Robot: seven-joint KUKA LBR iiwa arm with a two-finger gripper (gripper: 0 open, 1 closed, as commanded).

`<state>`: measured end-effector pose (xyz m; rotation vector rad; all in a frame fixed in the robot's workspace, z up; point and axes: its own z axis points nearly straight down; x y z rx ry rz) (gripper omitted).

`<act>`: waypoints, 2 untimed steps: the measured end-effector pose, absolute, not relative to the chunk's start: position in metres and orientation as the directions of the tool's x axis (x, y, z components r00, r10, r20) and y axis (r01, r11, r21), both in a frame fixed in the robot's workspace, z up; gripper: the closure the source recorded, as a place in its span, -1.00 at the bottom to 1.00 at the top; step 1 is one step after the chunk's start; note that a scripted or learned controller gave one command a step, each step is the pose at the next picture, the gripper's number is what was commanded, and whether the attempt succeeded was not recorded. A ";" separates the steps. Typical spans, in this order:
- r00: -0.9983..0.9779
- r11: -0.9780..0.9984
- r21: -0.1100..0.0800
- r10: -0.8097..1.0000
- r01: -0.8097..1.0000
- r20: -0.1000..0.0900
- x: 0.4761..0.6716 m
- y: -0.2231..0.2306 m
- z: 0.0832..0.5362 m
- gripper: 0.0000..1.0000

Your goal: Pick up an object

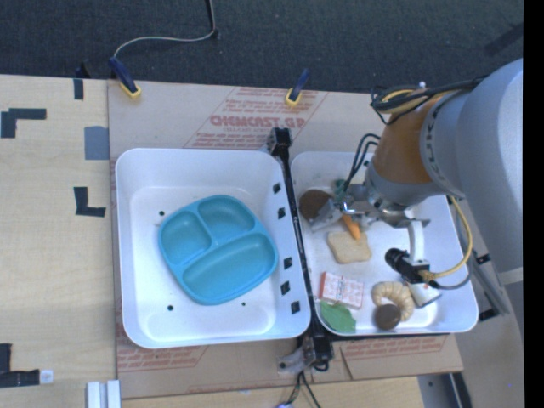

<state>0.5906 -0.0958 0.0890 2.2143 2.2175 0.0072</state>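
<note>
Left bin (136, 228), well left of the claw: holds a blue divided plate (218, 247) lying flat, tilted in plan, roughly centred. Bare white floor rings the plate on all sides, widest along the bin's far wall and at its near-left corner. The two bins touch along a black-clipped divider (289, 228) just left of the claw.

Right bin (455, 313): crowded. Claw (344, 211) sits low in the bin's far-left part, close to the divider. A brown round object (314, 202) lies just left of it, touching or nearly so. An orange carrot-like piece (351, 226) lies directly at the claw's tip; cannot tell whether it is gripped, and the claw's opening cannot be read from this view. A beige bread-like slab (349, 246) lies just nearer the camera than the claw. Further toward the near wall: a red-and-white packet (341, 289), a green item (338, 316) at the near edge, and to the right a beige curled pastry (393, 296) touching a dark brown ball (388, 316). Little free floor between these; some open white along the right wall.

Arm (408, 151): enters from the right, orange band above the wrist, wrist angled down and leftward over the bin's far half, yellow cable looping alongside.

Surface (51, 228): pale wood with black tape marks, well left.
</note>
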 end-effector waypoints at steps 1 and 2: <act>-0.001 0.001 0.010 1.000 1.000 -0.004 0.591 -0.097 0.099 1.00; -0.002 0.002 0.001 1.000 1.000 0.000 0.573 -0.036 0.218 1.00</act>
